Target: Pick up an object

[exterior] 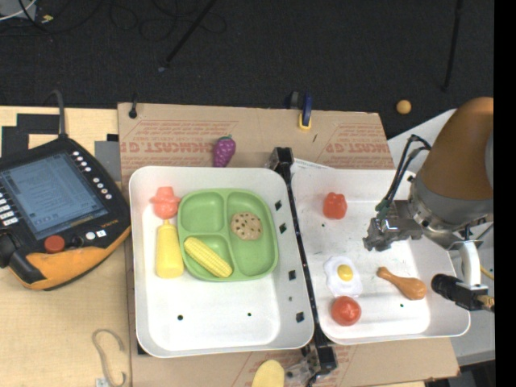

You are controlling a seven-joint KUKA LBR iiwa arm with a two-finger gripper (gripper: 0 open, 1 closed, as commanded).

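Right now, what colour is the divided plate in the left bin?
Light green. The divided plate shows best in the camera view, holding a cookie and corn.

I see my arm [455,176] as grey metal with a rounded orange band on top. A thin black cable [401,168] loops beside it. The gripper [380,236] below is dark.

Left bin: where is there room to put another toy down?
The left bin has bare floor along its front, below the green plate. The back-left is crowded: pink toy, yellow bottle, then corn and cookie on the plate.
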